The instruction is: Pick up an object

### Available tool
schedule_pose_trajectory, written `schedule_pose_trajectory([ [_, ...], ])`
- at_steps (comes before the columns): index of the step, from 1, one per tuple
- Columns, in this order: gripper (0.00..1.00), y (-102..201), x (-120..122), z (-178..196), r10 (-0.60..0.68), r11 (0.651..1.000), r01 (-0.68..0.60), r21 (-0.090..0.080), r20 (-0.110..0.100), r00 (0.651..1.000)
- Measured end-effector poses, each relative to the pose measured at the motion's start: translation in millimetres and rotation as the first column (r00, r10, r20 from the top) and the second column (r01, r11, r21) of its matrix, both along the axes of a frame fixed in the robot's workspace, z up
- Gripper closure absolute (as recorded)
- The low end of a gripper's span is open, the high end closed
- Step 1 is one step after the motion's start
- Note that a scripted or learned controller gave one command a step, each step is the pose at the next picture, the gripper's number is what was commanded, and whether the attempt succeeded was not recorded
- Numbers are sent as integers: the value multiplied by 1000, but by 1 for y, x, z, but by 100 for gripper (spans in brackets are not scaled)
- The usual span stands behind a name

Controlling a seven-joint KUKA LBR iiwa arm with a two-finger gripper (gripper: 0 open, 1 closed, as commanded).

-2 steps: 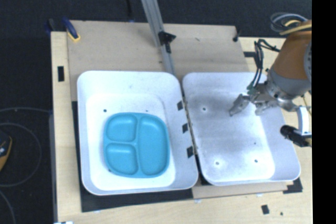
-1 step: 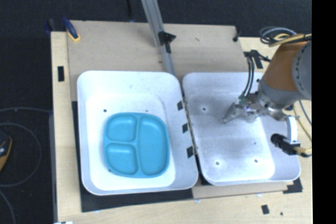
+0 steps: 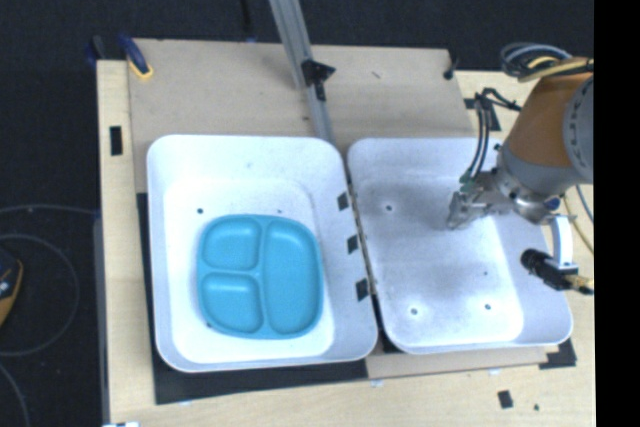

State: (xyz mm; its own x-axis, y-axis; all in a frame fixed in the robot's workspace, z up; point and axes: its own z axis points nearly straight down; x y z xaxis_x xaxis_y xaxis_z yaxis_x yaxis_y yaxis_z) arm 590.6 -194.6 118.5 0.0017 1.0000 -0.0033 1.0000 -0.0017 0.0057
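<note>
Two shallow white plastic bins side by side: left one holding a blue three-compartment plastic tray, right one under the grey two-finger gripper. Approach step by the look of it, well apart from the tray, nothing visibly held, finger spread impossible to tell. Next: cross over to the left bin and descend on a tray rim

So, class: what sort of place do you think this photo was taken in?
Probably a robotics lab test bench: a robot arm reaches over two white bins, one holding a blue divided plate, with loose cables nearby.
</note>
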Motion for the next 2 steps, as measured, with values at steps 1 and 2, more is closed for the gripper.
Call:
schedule_pose_trajectory([
  [1,100,-5,6,45,3,1000,-3,1,0,1000],
  [2,100,-16,9,104,3,1000,-3,0,3,1000],
])
